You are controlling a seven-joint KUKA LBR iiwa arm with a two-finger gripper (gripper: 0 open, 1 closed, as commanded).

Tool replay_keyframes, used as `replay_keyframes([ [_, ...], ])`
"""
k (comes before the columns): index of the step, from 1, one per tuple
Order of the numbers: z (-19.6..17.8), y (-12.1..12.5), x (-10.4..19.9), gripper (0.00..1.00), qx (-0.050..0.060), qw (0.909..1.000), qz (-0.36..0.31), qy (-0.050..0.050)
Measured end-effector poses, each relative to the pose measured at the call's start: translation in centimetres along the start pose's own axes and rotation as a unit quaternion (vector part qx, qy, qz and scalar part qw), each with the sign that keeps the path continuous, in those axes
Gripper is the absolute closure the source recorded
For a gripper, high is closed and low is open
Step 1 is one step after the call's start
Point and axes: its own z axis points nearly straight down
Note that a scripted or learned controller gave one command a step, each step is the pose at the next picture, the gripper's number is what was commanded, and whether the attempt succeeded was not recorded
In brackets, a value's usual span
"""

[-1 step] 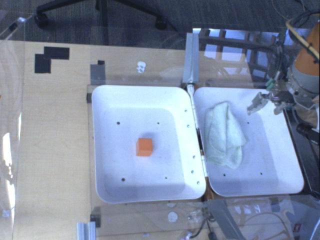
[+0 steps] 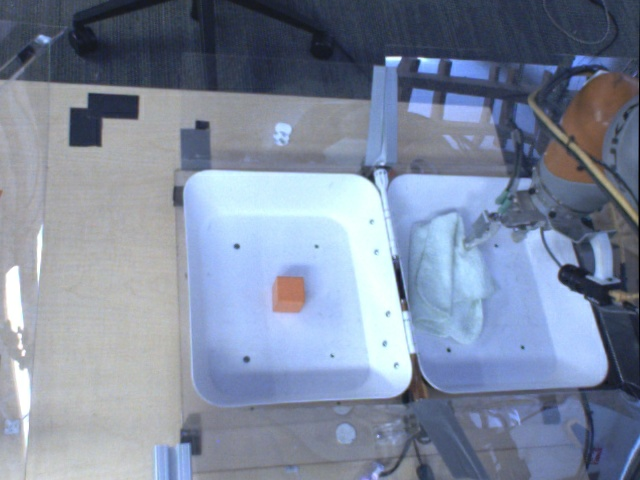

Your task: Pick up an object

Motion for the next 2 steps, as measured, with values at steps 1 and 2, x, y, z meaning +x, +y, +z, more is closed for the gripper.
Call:
replay_keyframes([
  [1, -1.2, 0.2, 0.0, 1.0, -0.003, 1.0, -0.001, -0.001],
  [2, -10.6, 5.6, 4.0, 1.0, -0.002, 0.9961, 0.089, -0.001],
])
